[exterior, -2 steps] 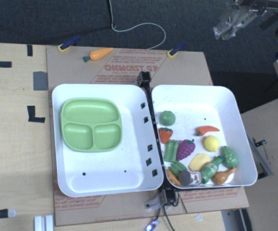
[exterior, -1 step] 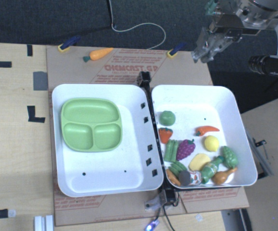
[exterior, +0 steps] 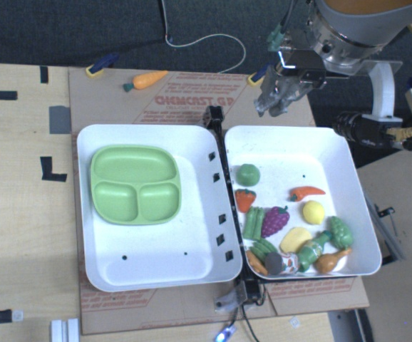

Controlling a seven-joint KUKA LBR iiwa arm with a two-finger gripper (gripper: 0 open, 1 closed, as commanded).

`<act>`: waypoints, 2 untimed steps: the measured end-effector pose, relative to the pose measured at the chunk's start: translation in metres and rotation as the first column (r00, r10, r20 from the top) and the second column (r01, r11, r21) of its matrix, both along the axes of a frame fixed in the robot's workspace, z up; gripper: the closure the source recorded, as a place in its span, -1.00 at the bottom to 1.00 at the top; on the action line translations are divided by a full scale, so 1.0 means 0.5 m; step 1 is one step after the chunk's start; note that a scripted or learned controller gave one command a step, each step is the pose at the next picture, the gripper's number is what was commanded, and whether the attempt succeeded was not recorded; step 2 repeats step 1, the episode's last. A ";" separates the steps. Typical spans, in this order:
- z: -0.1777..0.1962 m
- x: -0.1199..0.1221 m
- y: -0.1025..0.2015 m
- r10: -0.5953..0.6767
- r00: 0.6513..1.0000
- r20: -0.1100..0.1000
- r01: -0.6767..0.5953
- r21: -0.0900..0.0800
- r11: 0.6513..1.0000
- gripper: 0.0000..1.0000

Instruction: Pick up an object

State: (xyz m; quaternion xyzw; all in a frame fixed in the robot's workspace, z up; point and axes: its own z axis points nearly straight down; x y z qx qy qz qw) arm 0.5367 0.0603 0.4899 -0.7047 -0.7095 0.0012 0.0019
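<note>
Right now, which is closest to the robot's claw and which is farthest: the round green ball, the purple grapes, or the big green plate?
From the gripper, hanging above the right bin's far edge:
1. Round green ball, near the top left of the right bin.
2. Purple grapes, lower down in the middle of the right bin.
3. Big green plate, over in the left bin.
</note>
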 end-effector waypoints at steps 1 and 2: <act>-0.011 -0.111 0.036 -0.003 1.000 0.001 0.003 -0.001 1.000 1.00; -0.011 -0.111 0.036 -0.003 1.000 0.001 0.003 -0.001 1.000 1.00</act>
